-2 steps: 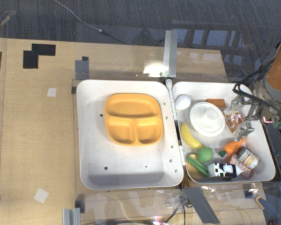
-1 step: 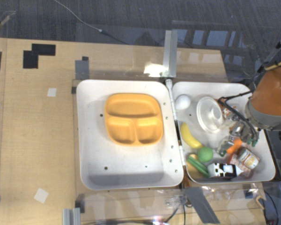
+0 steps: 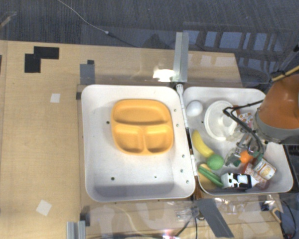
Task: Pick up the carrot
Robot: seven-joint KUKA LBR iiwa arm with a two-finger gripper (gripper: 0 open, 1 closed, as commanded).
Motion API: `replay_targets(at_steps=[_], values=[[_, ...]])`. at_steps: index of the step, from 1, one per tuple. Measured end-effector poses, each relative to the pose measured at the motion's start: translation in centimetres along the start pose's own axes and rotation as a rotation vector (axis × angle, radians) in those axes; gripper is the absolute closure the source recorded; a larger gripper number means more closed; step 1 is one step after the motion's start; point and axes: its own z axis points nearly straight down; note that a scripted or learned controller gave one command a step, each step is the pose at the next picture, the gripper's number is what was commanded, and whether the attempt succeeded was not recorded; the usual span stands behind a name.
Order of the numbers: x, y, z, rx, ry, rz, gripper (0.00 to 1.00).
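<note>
The carrot shows as a small orange piece in the right bin, among other items near its front right. My gripper reaches down from the right, directly over the carrot and touching or nearly touching it. The gripper's body hides most of the carrot. The arm's orange band hangs above the bin's right side.
Around the gripper the right bin holds a white ball, a white bowl, a banana, a green lime, a green vegetable, a black-and-white item and a small jar. In the left bin lies a yellow divided plate.
</note>
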Motion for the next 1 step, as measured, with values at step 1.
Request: replay_targets(at_steps=[1], values=[[-0.58,0.28,-1.44,-0.003,-0.022,-0.008,1.0]])
